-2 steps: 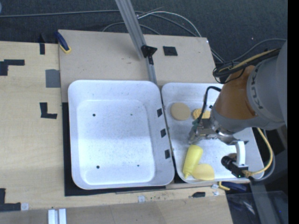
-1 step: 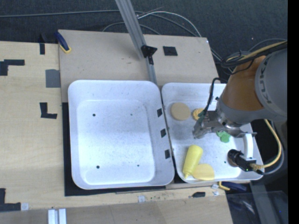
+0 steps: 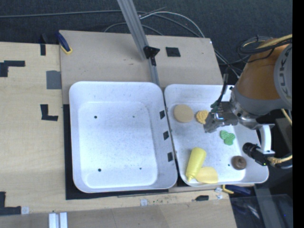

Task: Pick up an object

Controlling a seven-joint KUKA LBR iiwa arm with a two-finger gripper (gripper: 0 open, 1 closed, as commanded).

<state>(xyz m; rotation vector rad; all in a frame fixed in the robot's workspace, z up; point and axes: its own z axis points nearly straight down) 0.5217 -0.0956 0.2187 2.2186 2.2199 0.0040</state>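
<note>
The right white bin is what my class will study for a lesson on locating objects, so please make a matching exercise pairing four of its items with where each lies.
Items:
1. round tan cookie-like disc
2. small green leafy toy
3. yellow plastic bottle
4. small brown round piece

Places in the right white bin:
A. near corner, on the arm's side
B. near edge, beside a pale yellow lemon-like lump
C. just below the gripper
D. far left part, next to the divide between the bins

Pairs: 1-D, 2-C, 3-B, 4-A
</note>
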